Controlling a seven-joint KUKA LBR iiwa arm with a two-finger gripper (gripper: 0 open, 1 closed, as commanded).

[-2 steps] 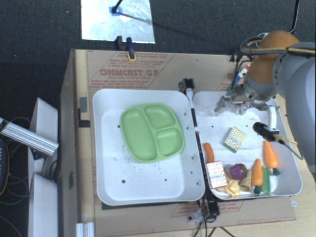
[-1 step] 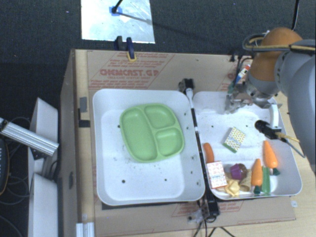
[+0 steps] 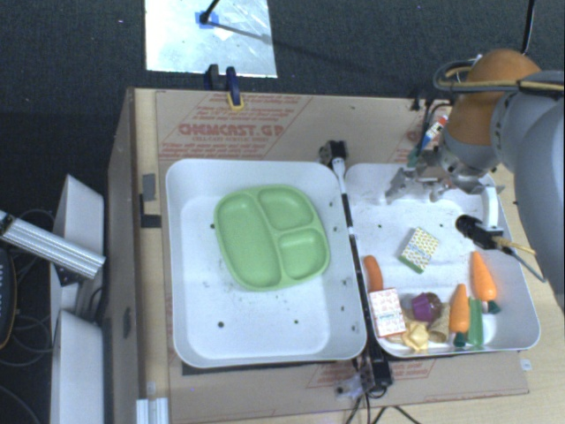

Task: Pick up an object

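Note:
My gripper (image 3: 422, 184) hangs low over the far end of the right bin (image 3: 371, 203), under the orange-banded wrist, with bare white floor beneath it. Nearest to it is a small yellow-green patterned box (image 3: 419, 248) in the bin's middle. Closer to the front lie an orange carrot (image 3: 372, 272) by the left wall, a pink-and-white box (image 3: 387, 312), a purple piece (image 3: 425, 306) and a yellow piece (image 3: 415, 334). Two more carrots (image 3: 482, 275) (image 3: 459, 307) and a green stick (image 3: 476, 321) lie at the right front.
The left bin (image 3: 190, 263) holds a green divided plate (image 3: 272, 237). A ridge (image 3: 351, 237) separates the two bins. The arm's grey body fills the right side above the right bin.

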